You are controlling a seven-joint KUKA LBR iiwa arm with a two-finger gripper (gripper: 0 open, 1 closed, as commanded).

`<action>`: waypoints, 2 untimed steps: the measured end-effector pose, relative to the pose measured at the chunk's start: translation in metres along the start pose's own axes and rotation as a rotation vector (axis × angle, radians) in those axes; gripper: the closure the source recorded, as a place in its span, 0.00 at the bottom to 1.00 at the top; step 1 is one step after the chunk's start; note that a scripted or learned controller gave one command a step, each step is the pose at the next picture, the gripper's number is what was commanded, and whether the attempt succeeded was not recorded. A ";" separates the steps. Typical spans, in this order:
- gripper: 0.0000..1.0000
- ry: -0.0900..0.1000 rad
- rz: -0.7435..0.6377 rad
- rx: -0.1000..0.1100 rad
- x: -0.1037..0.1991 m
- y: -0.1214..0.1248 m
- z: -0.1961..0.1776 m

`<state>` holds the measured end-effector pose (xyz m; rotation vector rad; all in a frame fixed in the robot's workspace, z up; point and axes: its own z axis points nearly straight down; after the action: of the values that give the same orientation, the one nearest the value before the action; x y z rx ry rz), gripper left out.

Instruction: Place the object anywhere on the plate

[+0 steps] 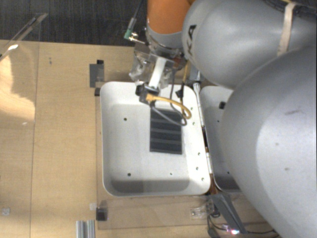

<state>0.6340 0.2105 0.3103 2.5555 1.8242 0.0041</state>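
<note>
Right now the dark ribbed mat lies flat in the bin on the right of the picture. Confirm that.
Wrong bin. The dark ribbed mat lies flat in the bin on the left of the picture, as the camera view shows; the rest stands.

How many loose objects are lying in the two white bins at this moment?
1. A dark ribbed slab lies flat in the left bin, right of its centre. The arm covers most of the right bin, so more may be hidden.
</note>
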 end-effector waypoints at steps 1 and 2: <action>1.00 0.000 -0.452 0.001 0.019 0.030 0.099; 1.00 0.002 -0.459 -0.003 0.021 0.030 0.087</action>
<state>0.6692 0.2208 0.2234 2.0722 2.3563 0.0094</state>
